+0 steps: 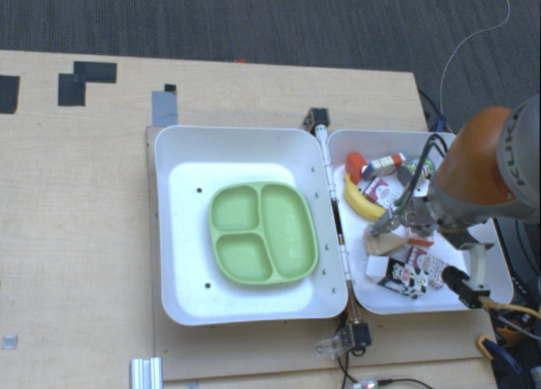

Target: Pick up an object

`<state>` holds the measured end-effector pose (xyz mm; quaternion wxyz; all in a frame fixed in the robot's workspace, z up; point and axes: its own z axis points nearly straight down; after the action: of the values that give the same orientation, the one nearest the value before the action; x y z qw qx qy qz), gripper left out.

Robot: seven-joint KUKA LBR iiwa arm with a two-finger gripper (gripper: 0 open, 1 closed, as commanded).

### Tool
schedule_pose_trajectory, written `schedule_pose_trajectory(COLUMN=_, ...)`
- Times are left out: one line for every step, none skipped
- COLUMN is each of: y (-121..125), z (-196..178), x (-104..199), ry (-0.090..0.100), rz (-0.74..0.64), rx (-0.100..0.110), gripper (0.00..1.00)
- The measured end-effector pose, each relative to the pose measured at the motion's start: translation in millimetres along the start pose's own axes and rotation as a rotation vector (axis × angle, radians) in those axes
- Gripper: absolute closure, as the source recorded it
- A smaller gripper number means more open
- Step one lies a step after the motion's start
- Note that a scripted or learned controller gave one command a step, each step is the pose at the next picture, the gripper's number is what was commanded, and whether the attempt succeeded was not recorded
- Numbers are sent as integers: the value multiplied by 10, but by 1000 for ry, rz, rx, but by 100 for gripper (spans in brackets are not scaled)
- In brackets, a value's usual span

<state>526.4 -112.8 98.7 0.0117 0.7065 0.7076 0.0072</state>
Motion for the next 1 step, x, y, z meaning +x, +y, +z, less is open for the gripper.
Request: schedule_pose_trajectory(y=24, z=-116, x=0, ry=-1, rz=-1, rx=-6, gripper=100)
